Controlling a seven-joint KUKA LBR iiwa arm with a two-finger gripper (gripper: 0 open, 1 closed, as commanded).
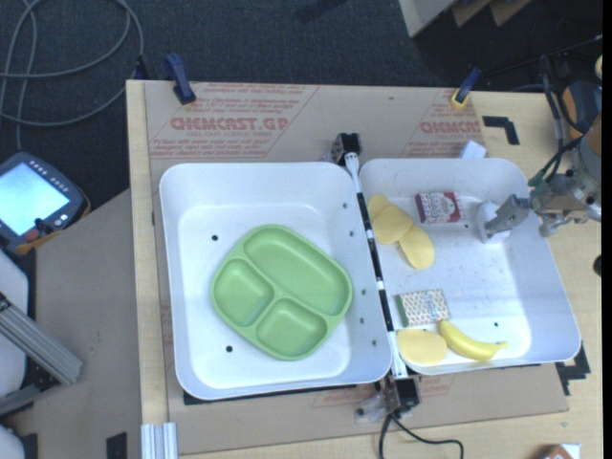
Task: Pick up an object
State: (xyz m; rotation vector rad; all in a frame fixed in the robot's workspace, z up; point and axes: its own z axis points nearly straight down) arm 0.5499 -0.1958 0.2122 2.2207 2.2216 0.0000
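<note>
**Right bin stock, gripper at its upper right**

Camera view: you have the gripper [501,216] low over the right bin [535,285], fingers spread and grasping nothing. Nearest item: small red-and-white packet [437,207], upper centre of that bin, likely light and crushable; take it across its short sides. Also listed: banana [470,341], lower right; green tray [280,291], left bin [191,199].

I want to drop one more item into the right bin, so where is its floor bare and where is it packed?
In the right bin, the floor is bare between the red-and-white packet, the patterned packet and the right wall, below the tool. It is crowded along the left wall: yellow chips above, yellow disc and banana at the near end.
</note>
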